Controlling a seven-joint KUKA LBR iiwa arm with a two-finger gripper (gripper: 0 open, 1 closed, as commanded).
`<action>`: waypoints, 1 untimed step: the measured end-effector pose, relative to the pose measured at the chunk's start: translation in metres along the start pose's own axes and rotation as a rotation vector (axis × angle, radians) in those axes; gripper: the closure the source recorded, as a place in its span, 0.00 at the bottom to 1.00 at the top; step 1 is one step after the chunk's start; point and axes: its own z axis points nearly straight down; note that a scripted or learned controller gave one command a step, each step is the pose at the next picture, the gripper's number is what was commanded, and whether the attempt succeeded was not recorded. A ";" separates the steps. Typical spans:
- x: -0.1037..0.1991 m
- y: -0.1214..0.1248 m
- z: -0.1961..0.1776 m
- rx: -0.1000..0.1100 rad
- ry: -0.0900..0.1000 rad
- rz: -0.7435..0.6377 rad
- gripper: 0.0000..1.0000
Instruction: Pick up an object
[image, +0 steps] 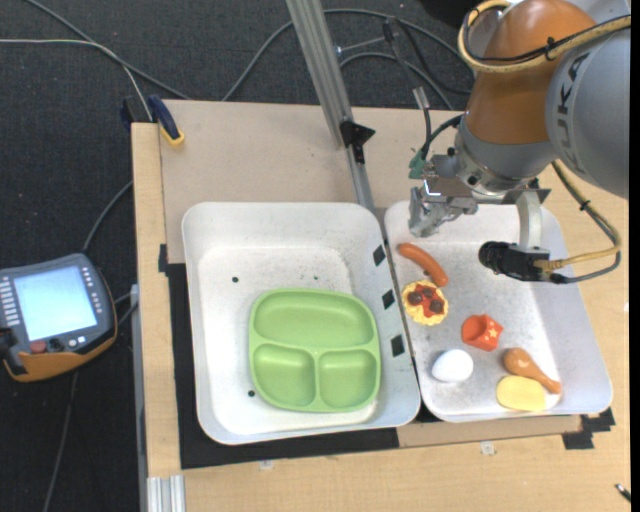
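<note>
Hot dog (423, 263) lies in right bin (580, 340), far-left part, just below claw (428, 215); claw over bin's far-left corner, nothing seen betw. fingers, spread can't tell; tart (425, 303), red piece (481, 332), egg (452, 366) nearer; green tray (314, 350) in left bin (215, 300).

Gripper (432, 222) low, pointing down

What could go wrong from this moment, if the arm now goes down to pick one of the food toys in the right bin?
1. The gripper hangs near the right bin's far left corner, so its fingers may hit the wall.
2. The sausage lies slanted just below it and may roll or slip away.
3. The pizza and red piece lie close together, so a grasp may push one.
</note>
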 end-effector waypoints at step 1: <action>0.059 -0.005 0.020 0.003 0.000 0.000 1.00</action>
